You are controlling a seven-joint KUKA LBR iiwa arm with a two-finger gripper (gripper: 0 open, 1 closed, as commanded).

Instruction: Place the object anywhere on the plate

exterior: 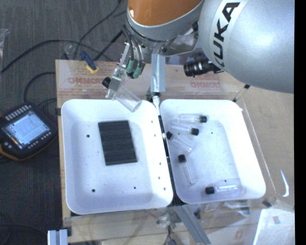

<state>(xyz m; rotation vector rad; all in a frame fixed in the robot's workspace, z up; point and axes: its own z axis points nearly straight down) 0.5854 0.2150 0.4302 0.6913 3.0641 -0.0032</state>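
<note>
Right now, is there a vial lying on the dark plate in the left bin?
No. The dark plate in the left bin lies bare, and the capped vials lie in the right bin.

Bins (pixel 76 143): smooth white plastic, slight sheen. Plate (pixel 117 142): matt black, ribbed surface. Vials (pixel 191 118): clear glass or plastic, glossy, with black caps. Arm (pixel 253 38): smooth satin grey casing; orange band (pixel 160 10) glossy. Bench (pixel 81 79): bare, pale wood, matt.
</note>
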